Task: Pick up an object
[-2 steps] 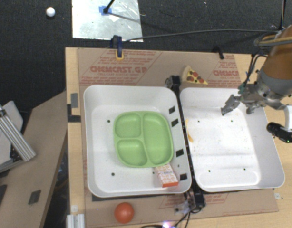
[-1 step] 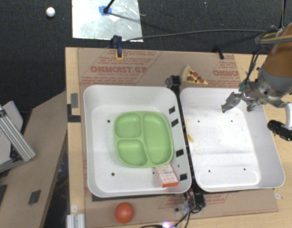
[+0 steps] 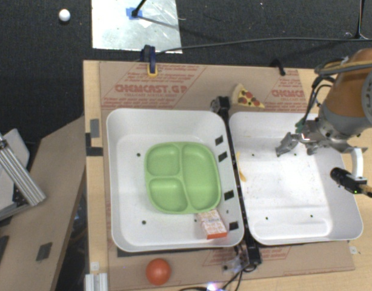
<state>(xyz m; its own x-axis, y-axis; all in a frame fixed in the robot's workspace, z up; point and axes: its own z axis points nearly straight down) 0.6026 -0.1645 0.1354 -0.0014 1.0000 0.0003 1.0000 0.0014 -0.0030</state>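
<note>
Gripper [image 3: 287, 145] sits low over the right bin [image 3: 331, 226], in the upper right of the frame, pointing left; whether it is wide or narrow cannot be told at this size, and nothing shows in it. Behind it the grey arm [image 3: 349, 99] with its orange band enters from the right edge.

At frame centre, the left bin [image 3: 122, 180] holds a green tray [image 3: 182, 176] with three compartments. A small box [image 3: 212, 224] lies just beside the tray's lower right corner, on the bin floor.

A pizza slice [image 3: 247, 97] lies on the board above the bins' junction. A red ball [image 3: 157, 271] rests on the board below the left bin. A white ball [image 3: 65, 15] lies in the upper left.
</note>
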